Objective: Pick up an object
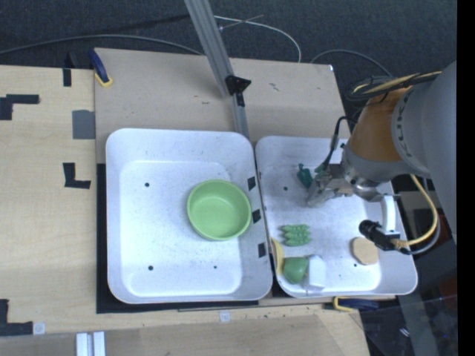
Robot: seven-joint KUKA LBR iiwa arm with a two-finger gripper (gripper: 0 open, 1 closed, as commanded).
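Note:
My gripper point(319, 191) hangs low over the middle of the right bin point(334, 154), reaching in from the right. A small dark green object point(303, 175) lies just left of it, close to the fingertips. Nearer the front lie a green pea pod point(296, 233), a green rounded object point(295, 268) beside a white piece point(316, 271), and a tan round disc point(364, 251). A green bowl point(218, 210) sits upright in the left bin point(148, 162).
A grey pole point(211, 35) slants down to the bins' back edge with a black clamp point(237, 84). Cables run behind the bench. A black and white part point(380, 232) of the arm hangs over the right bin's right side.

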